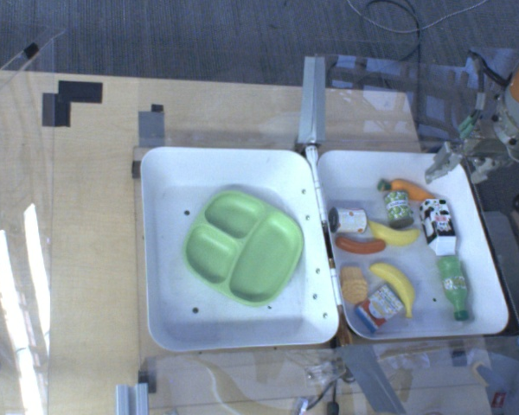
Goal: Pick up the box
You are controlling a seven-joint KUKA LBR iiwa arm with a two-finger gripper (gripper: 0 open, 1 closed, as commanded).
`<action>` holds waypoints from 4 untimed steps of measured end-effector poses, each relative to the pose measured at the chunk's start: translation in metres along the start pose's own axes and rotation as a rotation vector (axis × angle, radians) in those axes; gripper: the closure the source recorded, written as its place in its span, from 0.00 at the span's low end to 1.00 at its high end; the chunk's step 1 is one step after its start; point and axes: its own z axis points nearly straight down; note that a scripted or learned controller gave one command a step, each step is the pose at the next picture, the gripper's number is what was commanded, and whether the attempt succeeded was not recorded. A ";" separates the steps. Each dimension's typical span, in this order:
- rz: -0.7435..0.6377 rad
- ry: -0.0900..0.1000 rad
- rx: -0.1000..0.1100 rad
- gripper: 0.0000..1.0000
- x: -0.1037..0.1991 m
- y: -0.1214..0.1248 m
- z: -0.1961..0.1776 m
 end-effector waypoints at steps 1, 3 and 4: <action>-0.108 0.001 0.001 0.00 0.038 -0.099 0.124; 0.172 0.009 0.010 0.00 0.024 0.055 0.161; 0.163 0.009 0.014 1.00 0.027 0.056 0.152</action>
